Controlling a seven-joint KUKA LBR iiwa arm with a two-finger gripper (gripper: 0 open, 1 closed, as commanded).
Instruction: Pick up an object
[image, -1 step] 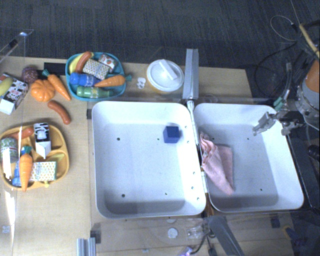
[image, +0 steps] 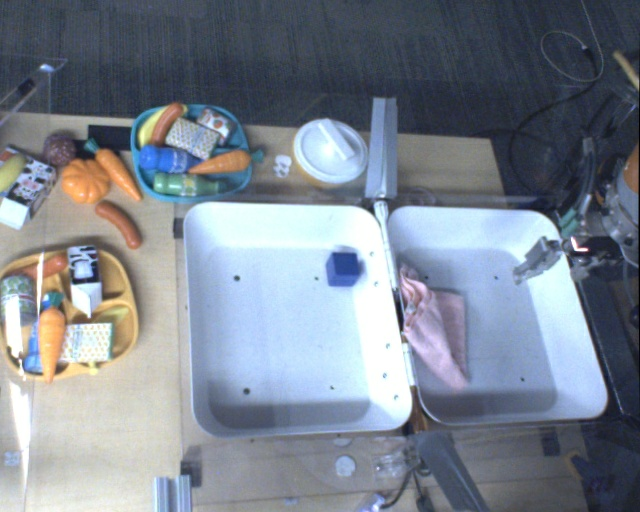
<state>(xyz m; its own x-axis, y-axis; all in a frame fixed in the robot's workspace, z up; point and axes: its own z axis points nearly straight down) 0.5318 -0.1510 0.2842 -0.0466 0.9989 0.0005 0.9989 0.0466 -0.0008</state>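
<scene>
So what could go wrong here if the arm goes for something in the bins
1. The pink cloth lies bunched against the left wall of the right bin, close to the divider, so a descent there may clip the wall or pinch only a fold that slips out.
2. The blue cube sits alone on the smooth floor of the left bin; a slightly off-centre approach could nudge it sideways instead of gripping it.
3. The gripper hangs at the right bin's far right, so either target needs a long reach.

soft pink cloth (image: 437, 330), matt blue block (image: 343, 268), smooth white bins (image: 290, 415).

Blue cube (image: 343, 268) stands alone — open floor all around.
</scene>
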